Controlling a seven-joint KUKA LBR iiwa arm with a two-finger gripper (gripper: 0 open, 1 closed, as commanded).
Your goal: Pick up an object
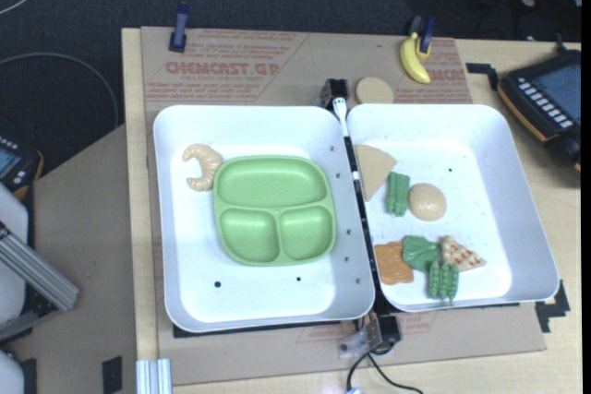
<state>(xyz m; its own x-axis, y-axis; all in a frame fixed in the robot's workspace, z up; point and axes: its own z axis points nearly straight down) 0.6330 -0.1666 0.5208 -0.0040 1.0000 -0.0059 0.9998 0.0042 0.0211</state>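
Toy foods are lying in the right bin (517, 189): a round bun (427, 201) at center, green beans (398, 194) touching it at nine o'clock, long axis twelve-to-six. The hand's state cannot be told.

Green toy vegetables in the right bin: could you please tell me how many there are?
3. A green bean-like bundle lies beside the round beige bun; a leafy green piece sits near the front; a green pod bundle lies at the front edge. More may be hidden.
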